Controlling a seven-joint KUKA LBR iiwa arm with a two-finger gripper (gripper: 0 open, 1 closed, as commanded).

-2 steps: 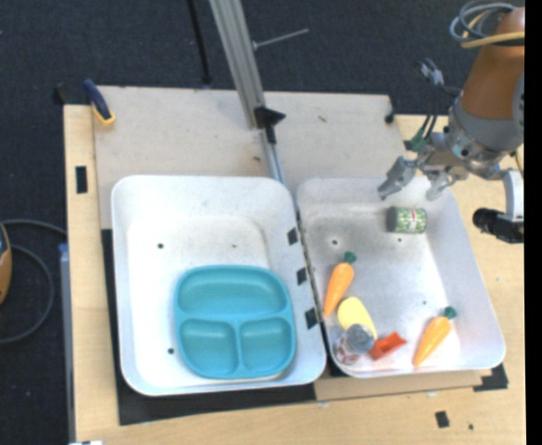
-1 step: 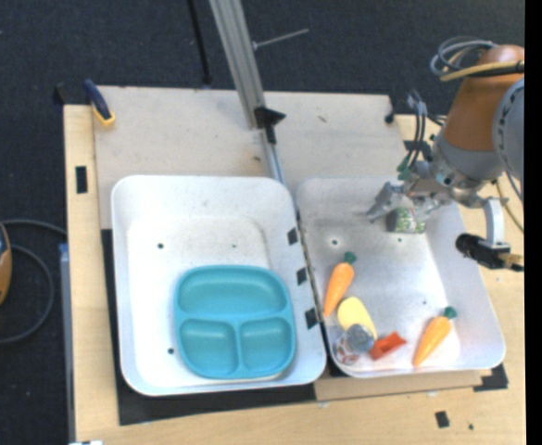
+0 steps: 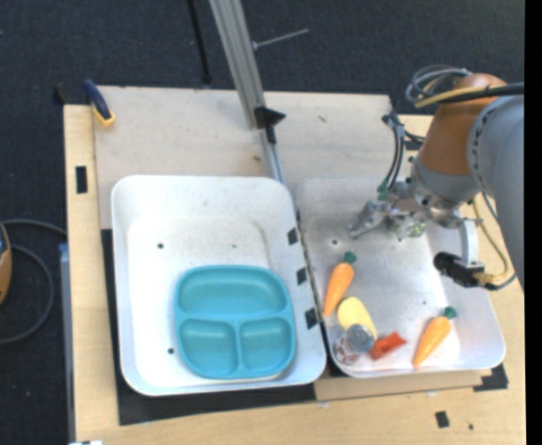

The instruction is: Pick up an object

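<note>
Your gripper [image 3: 379,216] hangs over the far part of the right bin [image 3: 465,350]; you cannot tell how it is set. The objects lie nearer: one carrot [image 3: 338,286] left of centre, another carrot [image 3: 433,337] at the right, a yellow piece [image 3: 355,316] and a red piece [image 3: 388,344] between. A blue tray [image 3: 234,321] sits in the left bin [image 3: 159,211].

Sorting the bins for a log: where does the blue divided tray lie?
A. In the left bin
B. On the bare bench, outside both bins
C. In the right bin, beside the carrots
A: the tray lies in the left bin, while both carrots lie in the right bin.
</note>
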